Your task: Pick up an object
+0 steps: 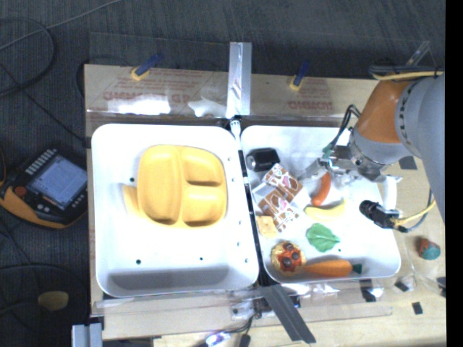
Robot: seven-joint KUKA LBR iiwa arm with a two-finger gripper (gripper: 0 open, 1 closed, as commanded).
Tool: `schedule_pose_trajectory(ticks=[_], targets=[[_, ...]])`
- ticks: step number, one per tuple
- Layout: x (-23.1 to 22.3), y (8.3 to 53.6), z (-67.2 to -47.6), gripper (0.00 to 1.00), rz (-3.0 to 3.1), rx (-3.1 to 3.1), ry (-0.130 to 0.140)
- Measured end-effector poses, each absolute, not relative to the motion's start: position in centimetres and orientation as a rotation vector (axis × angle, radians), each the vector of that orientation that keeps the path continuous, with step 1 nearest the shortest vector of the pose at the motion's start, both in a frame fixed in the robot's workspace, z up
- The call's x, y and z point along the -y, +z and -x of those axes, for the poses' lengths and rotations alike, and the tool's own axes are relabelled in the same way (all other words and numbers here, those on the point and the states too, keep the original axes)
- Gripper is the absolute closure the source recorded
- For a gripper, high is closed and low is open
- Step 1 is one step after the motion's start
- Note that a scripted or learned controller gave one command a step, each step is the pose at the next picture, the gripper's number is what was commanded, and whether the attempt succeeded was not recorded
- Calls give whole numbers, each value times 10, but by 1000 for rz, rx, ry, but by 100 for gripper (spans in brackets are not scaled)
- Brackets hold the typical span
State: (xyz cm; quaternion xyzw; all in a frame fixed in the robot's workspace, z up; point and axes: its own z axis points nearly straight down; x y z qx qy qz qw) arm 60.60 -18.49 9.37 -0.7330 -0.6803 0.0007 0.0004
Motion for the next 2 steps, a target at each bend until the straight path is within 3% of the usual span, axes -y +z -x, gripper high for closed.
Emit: schedule_pose_trajectory(ticks=[1, 2], targets=[[185, 101, -606, 100, 2301, 2133, 2], [124, 199, -597, 100, 2379, 2050, 4]])
